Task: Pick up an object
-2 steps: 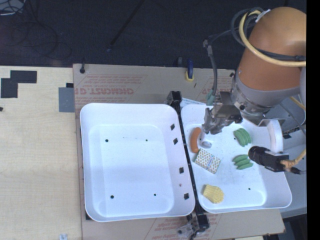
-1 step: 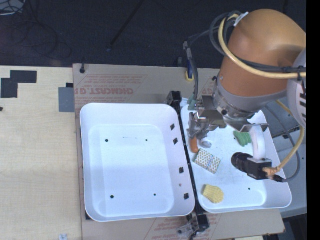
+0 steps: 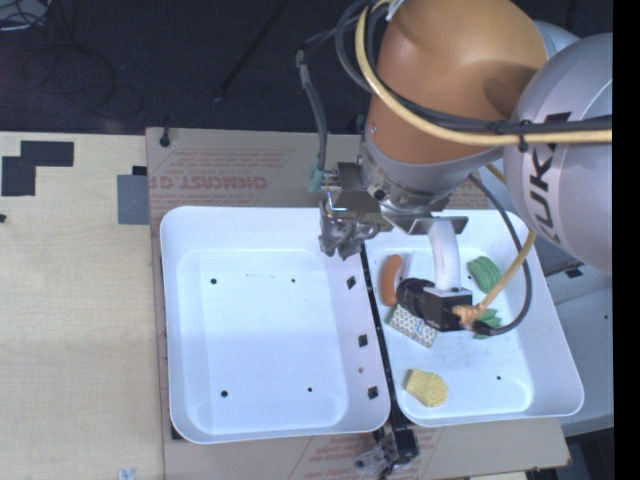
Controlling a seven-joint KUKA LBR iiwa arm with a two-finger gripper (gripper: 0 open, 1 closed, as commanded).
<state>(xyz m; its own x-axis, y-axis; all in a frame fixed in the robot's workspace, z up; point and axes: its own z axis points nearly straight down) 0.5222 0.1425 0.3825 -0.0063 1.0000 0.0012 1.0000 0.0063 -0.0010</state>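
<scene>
Camera view: pincer (image 3: 343,236) hangs over the rim between the bins; whether its fingers are apart or together, cannot tell. Candidate objects lie to its right and below: orange oblong piece (image 3: 391,279), yellow ridged block (image 3: 427,387). Judged approach step; next move calls for shifting right and descending.

One fixed camera sits above the worktop (image 3: 70,298) and looks down on it at a slant, facing toward the dark far side. It is near enough that both bins fill most of the frame: the left bin (image 3: 190,408) sits about centre, the right bin (image 3: 560,388) toward the right edge. The arm (image 3: 470,68) enters from the right and, being close to the lens, looms large over the far part of the right bin.
</scene>
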